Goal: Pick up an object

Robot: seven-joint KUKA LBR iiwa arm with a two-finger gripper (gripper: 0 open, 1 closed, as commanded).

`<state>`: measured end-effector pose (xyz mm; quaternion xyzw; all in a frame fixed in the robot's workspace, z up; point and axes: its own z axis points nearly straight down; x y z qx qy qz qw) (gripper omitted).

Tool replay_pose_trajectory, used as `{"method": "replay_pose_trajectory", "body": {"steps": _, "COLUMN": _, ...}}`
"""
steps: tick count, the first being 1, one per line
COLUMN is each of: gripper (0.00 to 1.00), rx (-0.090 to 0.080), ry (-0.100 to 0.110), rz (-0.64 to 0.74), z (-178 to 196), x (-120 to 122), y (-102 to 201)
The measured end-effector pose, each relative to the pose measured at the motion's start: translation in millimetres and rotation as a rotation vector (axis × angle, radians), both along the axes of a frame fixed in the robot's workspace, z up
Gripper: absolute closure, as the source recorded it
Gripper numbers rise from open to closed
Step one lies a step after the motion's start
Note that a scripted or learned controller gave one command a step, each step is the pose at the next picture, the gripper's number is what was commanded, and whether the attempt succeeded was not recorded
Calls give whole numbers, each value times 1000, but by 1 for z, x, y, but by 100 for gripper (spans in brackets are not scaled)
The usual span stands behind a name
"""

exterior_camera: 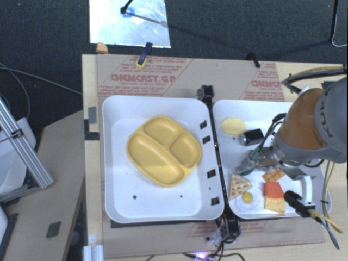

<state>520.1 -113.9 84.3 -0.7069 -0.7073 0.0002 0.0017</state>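
The right bin [225, 145] holds several small food toys. A yellow lemon-like piece [232, 125] lies at its far left, with a short black cylinder [251, 136] just right of it. A waffle wedge [238, 186] and a small yellow round piece [247, 198] lie near the front. A small orange waffle square [273, 174], a red block [273, 189] and a yellow cheese block [275, 204] sit to their right. My gripper [249, 165] reaches down into the middle of this bin, just above the waffle wedge and below the black cylinder. Nothing shows in its grasp.
The left bin [117, 200] carries a yellow divided plate [163, 150]. A black divider with clips [213, 145] runs between the bins. The arm's bulky orange and grey body [307, 126] covers the right bin's far right part.
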Motion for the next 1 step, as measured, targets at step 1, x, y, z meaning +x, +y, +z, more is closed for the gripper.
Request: {"method": "replay_pose_trajectory", "body": {"steps": 1, "gripper": 0, "rx": -3, "ry": -9, "rz": 6, "z": 21, "x": 44, "y": 13}}
